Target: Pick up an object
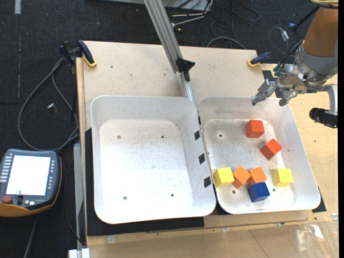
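Several small cubes lie in the right bin (301,144). A red-orange cube (255,128) sits nearest the back, with another (271,148) just in front of it. Toward the front, a yellow cube (223,176), two orange cubes (241,175) (258,174), a blue cube (258,191) and a second yellow cube (282,177) cluster together. My gripper (272,97) hangs over the bin's back rim, above and behind the red-orange cubes. It is open, with nothing between its fingers.
The left bin (102,144) stands beside the right one. A slanted metal pole (164,28) ends at the bins' shared back corner. Clamps (86,55) (258,59) hold the board's back corners. A teach pendant (28,181) lies on the floor at left.
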You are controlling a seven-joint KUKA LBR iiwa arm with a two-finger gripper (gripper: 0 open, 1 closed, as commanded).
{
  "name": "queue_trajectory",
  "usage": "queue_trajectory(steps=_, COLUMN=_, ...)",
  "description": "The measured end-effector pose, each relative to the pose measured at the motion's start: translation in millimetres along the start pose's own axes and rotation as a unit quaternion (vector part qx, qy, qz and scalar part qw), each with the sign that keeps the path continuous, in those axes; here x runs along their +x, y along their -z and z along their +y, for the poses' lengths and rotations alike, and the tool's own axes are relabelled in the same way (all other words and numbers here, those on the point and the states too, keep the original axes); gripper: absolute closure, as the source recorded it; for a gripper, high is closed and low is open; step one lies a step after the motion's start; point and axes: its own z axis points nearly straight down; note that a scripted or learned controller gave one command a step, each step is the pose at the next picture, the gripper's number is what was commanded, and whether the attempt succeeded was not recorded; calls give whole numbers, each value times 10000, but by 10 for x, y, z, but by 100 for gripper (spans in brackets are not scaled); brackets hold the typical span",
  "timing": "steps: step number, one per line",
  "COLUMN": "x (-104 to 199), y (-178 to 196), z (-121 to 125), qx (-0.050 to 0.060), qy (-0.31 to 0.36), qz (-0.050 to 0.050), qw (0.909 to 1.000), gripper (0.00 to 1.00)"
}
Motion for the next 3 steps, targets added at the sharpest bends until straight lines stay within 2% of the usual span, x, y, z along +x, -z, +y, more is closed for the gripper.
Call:
queue_trajectory(steps=1, x=-298, y=-1192, z=247, qx=31, qy=-19, qz=8, qw=10000, gripper=0)
queue_trajectory(steps=2, x=-224, y=-1423, z=263, qx=13, qy=-5, qz=4, qw=10000, gripper=0)
queue_trajectory(steps=3, x=-51, y=-794, z=186, qx=-40, qy=2, qz=-2, qw=10000, gripper=0)
